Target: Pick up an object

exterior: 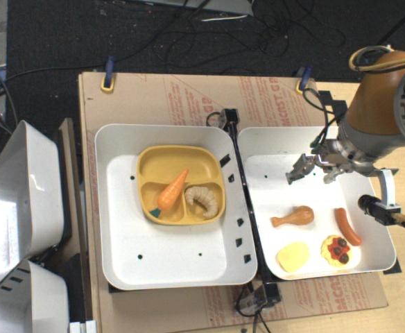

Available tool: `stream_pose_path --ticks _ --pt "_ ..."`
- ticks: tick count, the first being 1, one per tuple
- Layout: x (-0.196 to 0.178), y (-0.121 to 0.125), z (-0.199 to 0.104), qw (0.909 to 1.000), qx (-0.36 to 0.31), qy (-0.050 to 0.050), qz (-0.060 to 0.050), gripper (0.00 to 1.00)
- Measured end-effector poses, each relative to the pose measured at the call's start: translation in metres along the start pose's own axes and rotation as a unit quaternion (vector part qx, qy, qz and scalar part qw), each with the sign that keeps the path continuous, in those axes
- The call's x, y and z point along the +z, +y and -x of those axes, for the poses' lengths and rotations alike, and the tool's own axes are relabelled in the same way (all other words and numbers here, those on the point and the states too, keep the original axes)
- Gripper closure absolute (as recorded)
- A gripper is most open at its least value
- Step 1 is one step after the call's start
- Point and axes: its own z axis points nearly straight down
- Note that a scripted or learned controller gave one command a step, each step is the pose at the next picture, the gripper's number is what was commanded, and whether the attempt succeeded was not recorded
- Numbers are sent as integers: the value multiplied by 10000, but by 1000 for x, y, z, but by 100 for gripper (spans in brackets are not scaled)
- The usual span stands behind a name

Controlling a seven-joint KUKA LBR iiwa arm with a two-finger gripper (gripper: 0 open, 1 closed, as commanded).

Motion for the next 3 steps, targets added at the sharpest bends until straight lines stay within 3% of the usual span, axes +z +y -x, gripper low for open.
stream_pose_path --ticks 1,2,3 --pt "55 -11 -4 10000 26 3 -7 0" --pt "82 -11 -5 10000 24 -2 8 0" --pt "70 -10 -5 10000 29 -5 23 100"
